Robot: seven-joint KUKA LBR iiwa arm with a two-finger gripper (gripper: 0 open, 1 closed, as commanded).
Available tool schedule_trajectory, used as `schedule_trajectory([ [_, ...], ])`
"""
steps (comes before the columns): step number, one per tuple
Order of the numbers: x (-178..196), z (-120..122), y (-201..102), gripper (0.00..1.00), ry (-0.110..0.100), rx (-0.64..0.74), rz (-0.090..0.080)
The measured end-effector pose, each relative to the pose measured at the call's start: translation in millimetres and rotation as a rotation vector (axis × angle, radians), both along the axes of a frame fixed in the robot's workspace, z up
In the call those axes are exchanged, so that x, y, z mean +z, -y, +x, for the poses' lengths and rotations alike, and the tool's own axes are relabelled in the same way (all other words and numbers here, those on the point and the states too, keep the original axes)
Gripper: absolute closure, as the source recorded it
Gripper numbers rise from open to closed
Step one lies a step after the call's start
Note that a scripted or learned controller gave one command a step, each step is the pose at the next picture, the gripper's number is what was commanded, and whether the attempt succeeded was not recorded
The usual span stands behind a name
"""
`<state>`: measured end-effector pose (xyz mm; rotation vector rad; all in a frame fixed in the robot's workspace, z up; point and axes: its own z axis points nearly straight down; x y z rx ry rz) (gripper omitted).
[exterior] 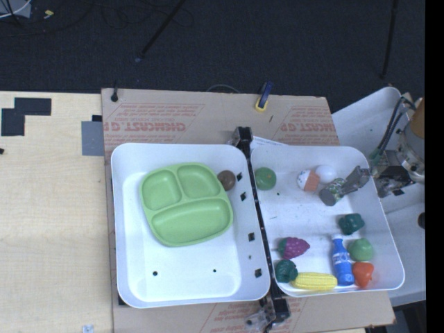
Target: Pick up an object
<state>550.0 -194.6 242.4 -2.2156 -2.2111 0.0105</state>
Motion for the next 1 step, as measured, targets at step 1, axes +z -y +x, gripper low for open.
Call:
schedule_trajectory([
  [1,6.1,2.3,0.3,0.00,0.012,0.002,-0.003],
])
